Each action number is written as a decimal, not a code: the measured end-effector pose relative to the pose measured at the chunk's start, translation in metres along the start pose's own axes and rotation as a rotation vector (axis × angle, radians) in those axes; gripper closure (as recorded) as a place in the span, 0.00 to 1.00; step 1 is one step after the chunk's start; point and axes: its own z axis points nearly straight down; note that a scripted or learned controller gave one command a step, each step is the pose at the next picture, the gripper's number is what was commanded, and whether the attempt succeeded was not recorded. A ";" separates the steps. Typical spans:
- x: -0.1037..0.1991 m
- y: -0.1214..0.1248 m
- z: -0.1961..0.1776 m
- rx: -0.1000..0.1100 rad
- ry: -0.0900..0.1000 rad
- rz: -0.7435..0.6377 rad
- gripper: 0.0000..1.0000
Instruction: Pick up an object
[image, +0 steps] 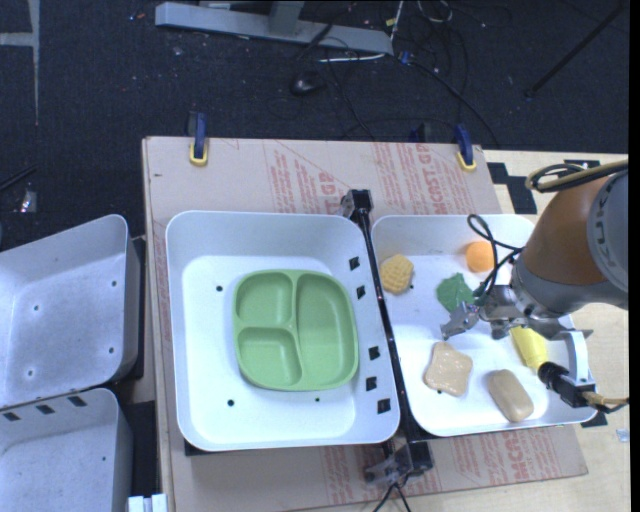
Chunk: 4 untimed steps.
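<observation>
Cardboard (300, 170) printed with red "SCOTT" lettering (partly readable) lies clamped under two bins, likely to steady them. Green tray (296, 330) fills the left bin (190, 300). In the right bin (420, 425) the gripper (463, 322) hovers near toast (447, 370), broccoli (454, 291) and waffle (397, 273); whether its fingers are apart, I cannot tell.

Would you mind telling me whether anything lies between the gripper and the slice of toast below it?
Nothing visible does: the gripper sits just above the toast, with bare bin floor between them.
</observation>
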 end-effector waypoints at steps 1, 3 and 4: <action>0.000 0.001 -0.012 -0.004 -0.001 0.001 1.00; 0.002 0.009 -0.113 -0.009 -0.003 -0.004 1.00; 0.001 0.010 -0.150 -0.009 -0.003 -0.004 1.00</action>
